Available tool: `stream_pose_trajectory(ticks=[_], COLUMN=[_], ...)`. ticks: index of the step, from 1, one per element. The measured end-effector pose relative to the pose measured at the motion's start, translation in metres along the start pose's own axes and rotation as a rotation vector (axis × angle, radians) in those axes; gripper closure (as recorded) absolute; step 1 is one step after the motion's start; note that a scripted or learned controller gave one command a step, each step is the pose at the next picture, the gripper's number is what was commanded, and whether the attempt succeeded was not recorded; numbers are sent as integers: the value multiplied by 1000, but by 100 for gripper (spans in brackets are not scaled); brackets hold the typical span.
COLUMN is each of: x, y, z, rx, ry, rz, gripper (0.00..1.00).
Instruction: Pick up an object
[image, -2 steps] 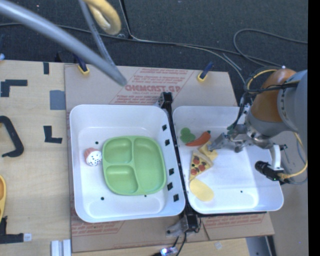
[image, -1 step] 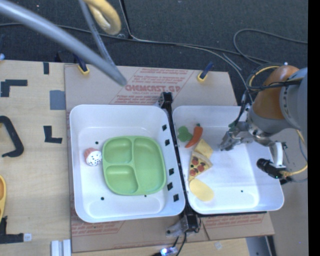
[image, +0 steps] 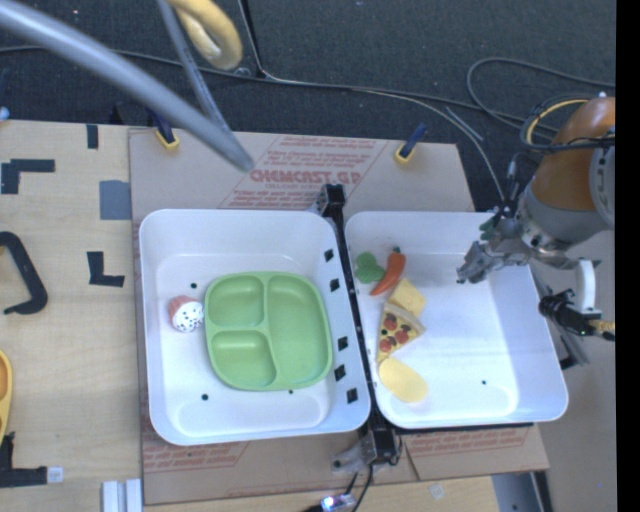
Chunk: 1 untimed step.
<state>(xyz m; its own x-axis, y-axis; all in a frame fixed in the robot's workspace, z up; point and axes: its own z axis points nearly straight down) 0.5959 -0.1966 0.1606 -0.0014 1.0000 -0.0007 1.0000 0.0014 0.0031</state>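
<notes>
Bench with two white bins side by side. Left bin (image: 160, 300) carries a green divided tray (image: 268, 330) at its centre, with a small white-and-red speckled ball (image: 186, 314) just off the tray's 9 o'clock edge.

Right bin (image: 520, 390) holds the candidate objects, all clustered along its 9 o'clock wall: a green leafy piece (image: 368, 267) at the top, an orange-red chilli-shaped piece (image: 389, 272) touching it, a pale yellow wedge (image: 407, 297) below, a pizza-slice toy (image: 396, 331) beneath that, and a yellow oval piece (image: 403, 381) lowest. Rest of this bin is bare floor.

Arm (image: 570, 180) enters from 3 o'clock. Gripper (image: 478, 266) hangs over the right bin's 1 o'clock area, well apart from the cluster. Nothing visible between the fingers; cannot tell whether they are spread or closed, since the tip is dark and small.

Judgement on handling: these look like hollow plastic play food, so light, stiff, smooth, likely to skid on the bin floor if nudged. The yellow oval stands apart from its neighbours, so it seems the cleanest target; take it across its narrow width. The chilli is thin and could be pinched across its middle, but the green piece crowds it.
</notes>
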Motion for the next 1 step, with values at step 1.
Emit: stream_pose_trajectory(ticks=[1], x=[-3], y=[-8], z=[-48], rx=[1], ry=[0], rz=[1], gripper=[100])
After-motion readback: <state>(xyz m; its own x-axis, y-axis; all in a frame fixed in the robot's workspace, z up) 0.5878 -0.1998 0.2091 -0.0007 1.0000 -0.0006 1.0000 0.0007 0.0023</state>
